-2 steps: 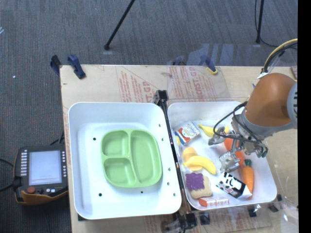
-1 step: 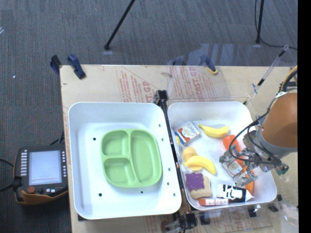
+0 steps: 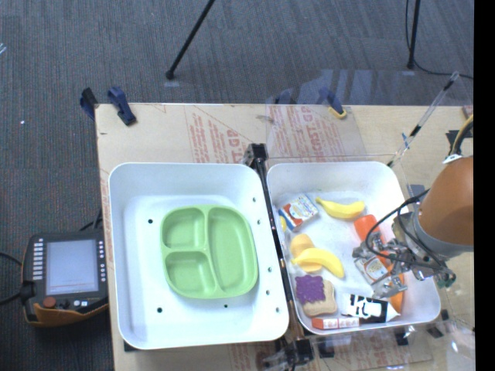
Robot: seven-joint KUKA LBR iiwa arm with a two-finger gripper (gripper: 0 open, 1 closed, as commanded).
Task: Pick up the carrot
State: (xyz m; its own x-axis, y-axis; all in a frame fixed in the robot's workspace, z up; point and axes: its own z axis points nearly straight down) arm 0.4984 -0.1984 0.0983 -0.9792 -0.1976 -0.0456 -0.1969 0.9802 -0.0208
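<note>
The carrot [image 3: 364, 227] is an orange stick lying slantwise in the right part of the right bin [image 3: 340, 170]. Its upper end shows beside a banana, and an orange tip [image 3: 397, 301] shows lower down near the bin's right wall. My gripper [image 3: 384, 266] hangs right over the carrot's middle and hides that stretch. The grey wrist and orange band [image 3: 456, 201] reach in from the right edge.
The right bin also holds two bananas [image 3: 341, 207] [image 3: 321, 262], a snack packet [image 3: 298, 212], toast with purple jam [image 3: 315, 294] and a black-and-white pack [image 3: 363, 308]. The left bin [image 3: 131, 207] bears a green divided plate [image 3: 209, 250]. A control tablet [image 3: 66, 273] lies left of the bench.
</note>
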